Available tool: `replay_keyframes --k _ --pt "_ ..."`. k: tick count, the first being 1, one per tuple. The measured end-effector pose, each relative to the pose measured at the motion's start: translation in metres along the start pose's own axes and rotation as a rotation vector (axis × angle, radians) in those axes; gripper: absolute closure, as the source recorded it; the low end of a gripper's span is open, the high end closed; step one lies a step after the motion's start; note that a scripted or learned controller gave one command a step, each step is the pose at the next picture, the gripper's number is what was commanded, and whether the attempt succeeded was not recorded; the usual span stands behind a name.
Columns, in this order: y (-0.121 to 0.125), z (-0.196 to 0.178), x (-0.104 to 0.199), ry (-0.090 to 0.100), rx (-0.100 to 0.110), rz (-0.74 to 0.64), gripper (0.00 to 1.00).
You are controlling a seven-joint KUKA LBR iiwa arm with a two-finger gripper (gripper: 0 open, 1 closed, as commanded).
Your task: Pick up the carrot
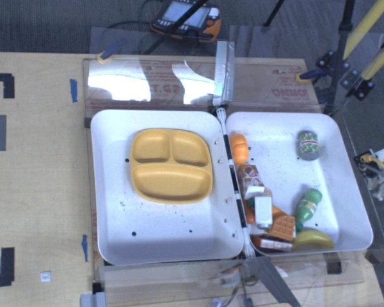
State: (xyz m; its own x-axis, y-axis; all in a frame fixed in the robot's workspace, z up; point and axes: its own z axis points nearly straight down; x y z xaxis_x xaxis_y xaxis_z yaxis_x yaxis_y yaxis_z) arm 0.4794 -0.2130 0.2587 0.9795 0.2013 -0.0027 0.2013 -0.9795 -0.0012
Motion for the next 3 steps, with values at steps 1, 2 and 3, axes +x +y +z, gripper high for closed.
replay_keyframes --k 1,2,3 --pt "0.019 0.030 0.044 0.001 -0.002 -0.035 1.00" --pt "0.019 0.009 0.041 0.002 -0.002 0.000 1.00" --pt "0.027 0.026 0.084 0.001 -0.002 -0.001 1.00"
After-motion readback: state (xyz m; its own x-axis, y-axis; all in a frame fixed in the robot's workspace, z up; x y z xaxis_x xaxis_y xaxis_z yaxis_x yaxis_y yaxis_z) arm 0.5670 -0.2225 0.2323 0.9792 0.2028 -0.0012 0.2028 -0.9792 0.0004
